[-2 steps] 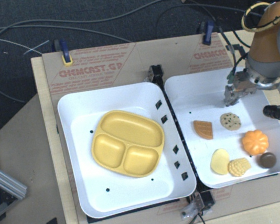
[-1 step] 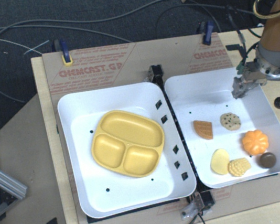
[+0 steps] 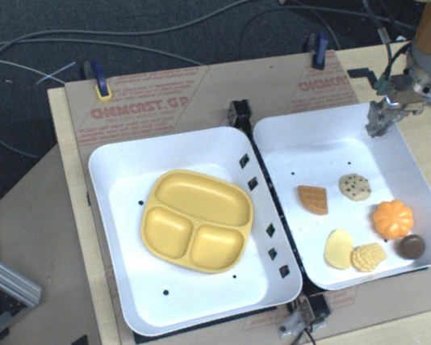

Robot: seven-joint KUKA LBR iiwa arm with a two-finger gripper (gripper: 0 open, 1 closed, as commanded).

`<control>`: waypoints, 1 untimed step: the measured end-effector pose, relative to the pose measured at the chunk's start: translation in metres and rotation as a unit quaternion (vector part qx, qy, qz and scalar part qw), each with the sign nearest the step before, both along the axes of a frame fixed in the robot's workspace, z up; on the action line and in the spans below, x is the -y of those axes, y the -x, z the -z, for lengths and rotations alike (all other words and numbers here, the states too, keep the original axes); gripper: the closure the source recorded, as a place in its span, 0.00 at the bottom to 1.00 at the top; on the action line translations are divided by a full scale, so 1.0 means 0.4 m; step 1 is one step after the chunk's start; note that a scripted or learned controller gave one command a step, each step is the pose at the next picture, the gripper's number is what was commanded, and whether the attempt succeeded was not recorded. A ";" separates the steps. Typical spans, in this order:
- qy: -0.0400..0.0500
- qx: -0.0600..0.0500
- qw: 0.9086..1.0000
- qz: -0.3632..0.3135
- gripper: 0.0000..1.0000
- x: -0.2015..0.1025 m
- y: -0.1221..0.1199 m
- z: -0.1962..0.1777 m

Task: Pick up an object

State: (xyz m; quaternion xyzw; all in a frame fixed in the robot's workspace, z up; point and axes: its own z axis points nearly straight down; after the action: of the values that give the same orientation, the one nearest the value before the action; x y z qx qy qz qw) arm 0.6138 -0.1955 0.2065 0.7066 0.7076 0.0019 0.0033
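The gripper (image 3: 378, 117) hangs over the far right corner of the right bin (image 3: 317, 142), whether clenched or released I cannot tell, and the nearest thing to pick, a cookie (image 3: 355, 187), lies toward the bin's near edge from it.

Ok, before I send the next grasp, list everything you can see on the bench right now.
bins: 2, white, side by side on the bench
divided plate: 1, yellow, left bin
bread slice: 1, tan, right bin, left part
cookie: 1, speckled beige, right of the bread slice
pumpkin: 1, orange, right bin, right side
pale yellow piece: 1, right bin, near edge
corn: 1, yellow, touching the pale yellow piece
brown ball: 1, dark brown, below the pumpkin
clamps: 2, blue, far board edge
gripper: 1, grey, over right bin's far right corner
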 end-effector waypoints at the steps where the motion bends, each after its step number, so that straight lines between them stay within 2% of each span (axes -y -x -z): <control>1: -0.001 -0.002 1.000 0.000 1.00 0.000 -0.002 -0.004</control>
State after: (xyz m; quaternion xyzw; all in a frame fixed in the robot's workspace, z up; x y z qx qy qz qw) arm 0.6145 -0.1954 0.2083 0.7068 0.7074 0.0007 0.0013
